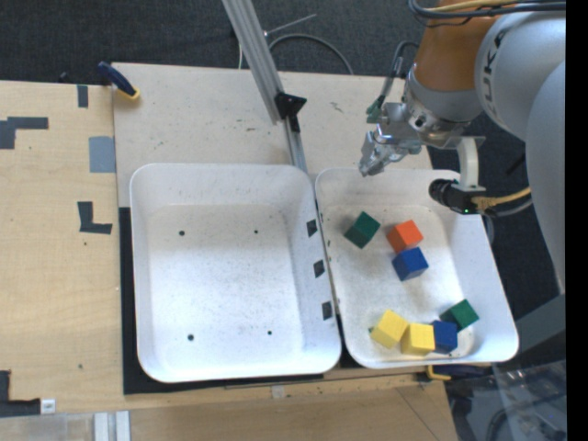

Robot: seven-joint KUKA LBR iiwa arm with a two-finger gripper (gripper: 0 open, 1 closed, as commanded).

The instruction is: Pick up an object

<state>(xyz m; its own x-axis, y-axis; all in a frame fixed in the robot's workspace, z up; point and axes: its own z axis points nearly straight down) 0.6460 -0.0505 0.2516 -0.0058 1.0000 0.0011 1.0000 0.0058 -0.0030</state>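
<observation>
White plastic, speckled with dark flecks: we note two shallow bins side by side, the left bin (220, 265) holding no blocks, the right bin (478, 246) holding seven small cubes. We see the gripper (375, 162) hanging above the right bin's far-left corner, with nothing between its fingers; whether they are spread or closed we cannot tell at this size.

Nearest below it sits a dark green cube (362, 230), turned diagonal to the bin walls so one corner points toward us. Being a cube, it shows no long axis. Just right of it, an orange cube (404, 235) touches or nearly touches a blue cube (410, 264) below it.

Along the near wall we count a cluster: two yellow cubes (390, 328) (421, 337) side by side, a second blue cube (445, 335) against them, and a second green cube (462, 314) just beyond. All look matte, hard-edged, solid-coloured.

The arm's wrist is metallic grey under an orange band (459, 26).
</observation>
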